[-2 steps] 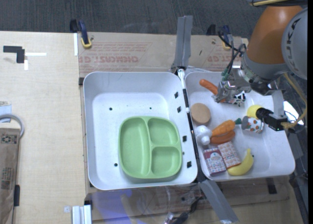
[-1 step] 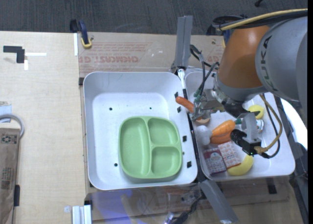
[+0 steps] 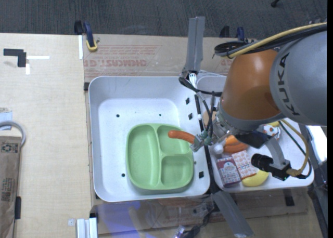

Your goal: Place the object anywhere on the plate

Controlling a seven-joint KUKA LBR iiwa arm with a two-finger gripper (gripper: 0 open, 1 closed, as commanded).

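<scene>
Carrot (image 3: 180, 135) in gripper (image 3: 199, 141), clamped at one end, over plate (image 3: 151, 167).

Grey robot arm (image 3: 304, 70), rounded casing w/ black "KUKA" lettering. Wide glossy orange band (image 3: 250, 89) above wrist. Yellow and black cables along top edge, thin black wires below. Small metal gripper (image 3: 200, 141) at tip, black fitting nearby.

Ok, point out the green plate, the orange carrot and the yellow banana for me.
Green plate (image 3: 143, 154): camera view, on the floor of its large left compartment.
Orange carrot (image 3: 180, 135): camera view, on the middle of its body.
Yellow banana (image 3: 256, 180): camera view, on its middle.
</scene>
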